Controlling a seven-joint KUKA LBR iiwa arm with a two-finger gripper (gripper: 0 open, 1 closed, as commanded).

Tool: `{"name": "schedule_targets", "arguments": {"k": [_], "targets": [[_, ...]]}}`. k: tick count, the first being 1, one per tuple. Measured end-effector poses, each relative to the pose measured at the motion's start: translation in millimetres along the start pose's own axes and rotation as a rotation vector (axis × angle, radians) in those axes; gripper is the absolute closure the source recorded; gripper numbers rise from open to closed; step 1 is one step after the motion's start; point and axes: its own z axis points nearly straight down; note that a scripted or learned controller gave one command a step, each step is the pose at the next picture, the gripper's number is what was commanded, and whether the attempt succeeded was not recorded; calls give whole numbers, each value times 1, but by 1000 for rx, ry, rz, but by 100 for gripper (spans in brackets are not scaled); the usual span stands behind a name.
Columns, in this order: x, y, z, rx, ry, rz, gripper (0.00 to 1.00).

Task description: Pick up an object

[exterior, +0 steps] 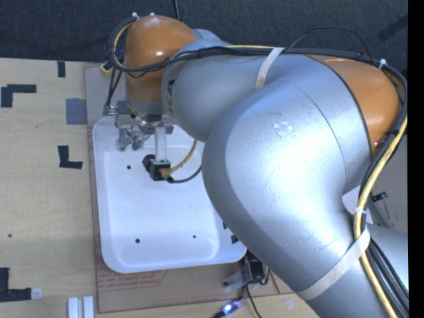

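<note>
My gripper hangs over the far left corner of the left white bin, close to its back wall. Above it sits the orange wrist band. Just right of the gripper, a white bracket with a small black part and a yellowish cable hangs off the wrist. I see no loose object on the visible part of the bin floor. The big grey arm hides the right side of this bin and the whole second bin.
The bin floor shows three small dark dots. The wooden bench to the left carries black tape marks and a grey patch. Cables and a small device lie by the bin's front right corner.
</note>
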Motion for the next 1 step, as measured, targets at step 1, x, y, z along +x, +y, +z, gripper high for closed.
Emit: {"name": "schedule_targets", "arguments": {"k": [1], "targets": [[-4,4,-163,-28,10,-1,100]]}}
